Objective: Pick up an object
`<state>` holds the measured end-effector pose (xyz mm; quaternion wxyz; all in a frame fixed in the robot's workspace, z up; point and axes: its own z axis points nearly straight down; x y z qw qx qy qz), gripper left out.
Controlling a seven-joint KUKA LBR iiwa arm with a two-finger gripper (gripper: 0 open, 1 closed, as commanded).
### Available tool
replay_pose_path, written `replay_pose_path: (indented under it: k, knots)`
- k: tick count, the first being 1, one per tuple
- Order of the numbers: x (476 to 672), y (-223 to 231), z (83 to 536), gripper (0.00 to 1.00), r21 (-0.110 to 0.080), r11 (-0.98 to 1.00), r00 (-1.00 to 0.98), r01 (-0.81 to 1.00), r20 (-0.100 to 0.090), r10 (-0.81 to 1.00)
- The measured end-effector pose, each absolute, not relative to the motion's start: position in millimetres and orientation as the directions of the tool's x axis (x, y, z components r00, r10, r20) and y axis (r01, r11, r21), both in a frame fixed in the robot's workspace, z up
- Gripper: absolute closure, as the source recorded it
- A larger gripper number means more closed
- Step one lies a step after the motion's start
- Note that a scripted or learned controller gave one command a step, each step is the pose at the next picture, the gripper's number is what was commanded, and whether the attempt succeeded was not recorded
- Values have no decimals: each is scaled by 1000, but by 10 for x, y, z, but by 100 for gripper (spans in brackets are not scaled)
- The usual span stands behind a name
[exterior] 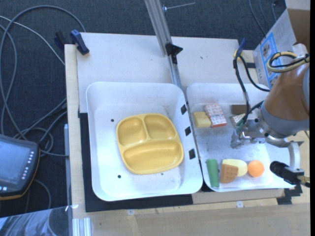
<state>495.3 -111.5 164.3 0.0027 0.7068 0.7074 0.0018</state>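
Note:
The right bin [206,93] holds a small yellow block [201,119] and a red-and-white box [215,115] near its back. Along its front edge lie a green stick [212,172], a tan waffle-like piece [228,173] against a pale yellow object [238,166], and an orange ball [255,168]. My gripper [239,136] hangs over the right side of this bin, above bare floor between the box and the ball. It touches none of these things.
The left bin [98,112] holds a yellow divided plate [149,143]. A metal pole [160,21] slants in from the top toward the gap between the bins. A cardboard box [283,38] stands at the back right, with cables near it.

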Motion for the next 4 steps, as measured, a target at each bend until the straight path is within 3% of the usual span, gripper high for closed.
replay_pose_path:
  k: [1, 4]
  knots:
    - [4971, -1116, 2150, 100, 7, 2, -2, 1000, -1, 1000]
    - [5360, 500, 2136, 100, 0, 7, -7, 1000, 2, 1000]
